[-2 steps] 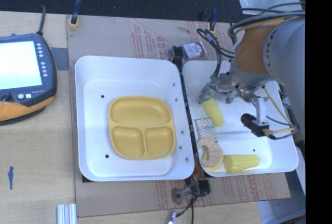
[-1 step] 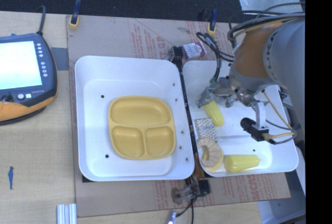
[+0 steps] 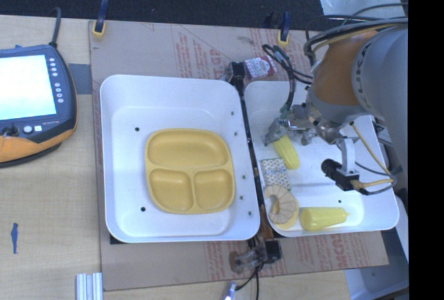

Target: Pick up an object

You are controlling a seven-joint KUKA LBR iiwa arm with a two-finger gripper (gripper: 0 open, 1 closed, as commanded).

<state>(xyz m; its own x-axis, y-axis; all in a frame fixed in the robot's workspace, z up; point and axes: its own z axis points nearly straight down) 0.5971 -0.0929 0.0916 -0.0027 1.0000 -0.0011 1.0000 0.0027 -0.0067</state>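
Observation:
My gripper (image 3: 286, 137) hangs low in the right bin (image 3: 378, 153), near its back left part. Its metal fingers (image 3: 270, 135) stand spread apart, so it is open. A small yellow corn-like piece (image 3: 286, 153) lies just in front of the fingertips and is not held between them. Closer to the front lie a patterned square packet (image 3: 273, 169), a round beige ring-shaped piece (image 3: 281, 205) and a yellow oblong block (image 3: 322, 217).
The left bin (image 3: 121, 153) holds a yellow divided plate (image 3: 189, 171). A tablet-like pendant (image 3: 31, 97) lies on the bench at far left. Clamps and a small device (image 3: 255, 69) sit behind the bins. Black cable parts (image 3: 340, 173) hang by the arm.

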